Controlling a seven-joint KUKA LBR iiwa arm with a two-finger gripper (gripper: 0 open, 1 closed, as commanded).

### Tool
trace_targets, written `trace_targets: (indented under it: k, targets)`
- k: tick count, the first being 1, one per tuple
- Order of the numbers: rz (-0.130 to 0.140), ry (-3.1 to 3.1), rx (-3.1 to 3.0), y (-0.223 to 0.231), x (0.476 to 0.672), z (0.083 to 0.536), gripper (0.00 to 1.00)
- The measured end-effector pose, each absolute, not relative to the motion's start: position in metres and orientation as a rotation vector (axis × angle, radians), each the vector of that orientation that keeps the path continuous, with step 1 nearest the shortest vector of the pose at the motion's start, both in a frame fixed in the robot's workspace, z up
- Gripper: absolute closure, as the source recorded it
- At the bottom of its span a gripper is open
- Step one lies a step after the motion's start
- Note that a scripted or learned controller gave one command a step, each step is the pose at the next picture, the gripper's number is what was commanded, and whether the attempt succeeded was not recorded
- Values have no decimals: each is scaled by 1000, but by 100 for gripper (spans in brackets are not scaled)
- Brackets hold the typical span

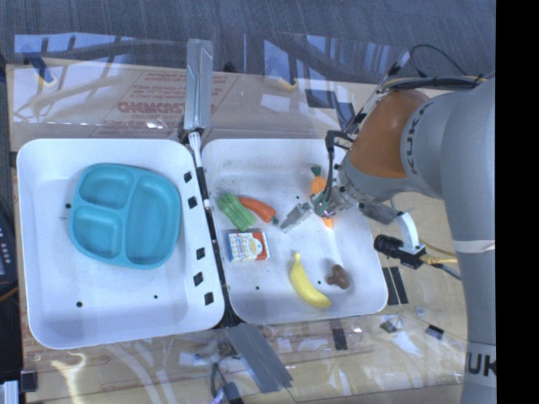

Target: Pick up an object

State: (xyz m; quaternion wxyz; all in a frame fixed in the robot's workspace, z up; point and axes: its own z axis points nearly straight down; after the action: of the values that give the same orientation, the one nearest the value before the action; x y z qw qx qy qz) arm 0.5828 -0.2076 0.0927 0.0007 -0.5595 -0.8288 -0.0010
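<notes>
I see the tool (pixel 313 210) low in the right bin (pixel 278 154), near the middle of it. One metal finger (pixel 295 217) sticks out to the left and points at the carrot (pixel 257 208). I cannot tell if the tool is clenched or released. A small orange thing (pixel 317 184) shows just beside the tool, and another bit of orange peeks out under it, but I cannot tell if the tool grips it.

The carrot lies left of the tool, close to the finger tip but apart from it. A green vegetable (pixel 235 210) lies right against the carrot on its left side. Below them sits a small juice box (pixel 248 246) with a picture on it; the writing is too small for me to read. A banana (pixel 307 283) lies near the front wall of the bin, and a little brown lump (pixel 338 277) sits just beside it on the right.

The left bin (pixel 42 310) holds a blue plate (pixel 125 214) with three sections.

The grey arm (pixel 459 150) covers the right side of the right bin. Down in the corner I can read the letters "UK" on the arm. On the tabletop (pixel 109 99) behind the bins there is faint red writing, too pale to read.
</notes>
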Motion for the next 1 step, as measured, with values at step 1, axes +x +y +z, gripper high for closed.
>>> trace_targets:
  k: [1]
  targets:
    - [1,-2681,-1633,-160,558,106,0]
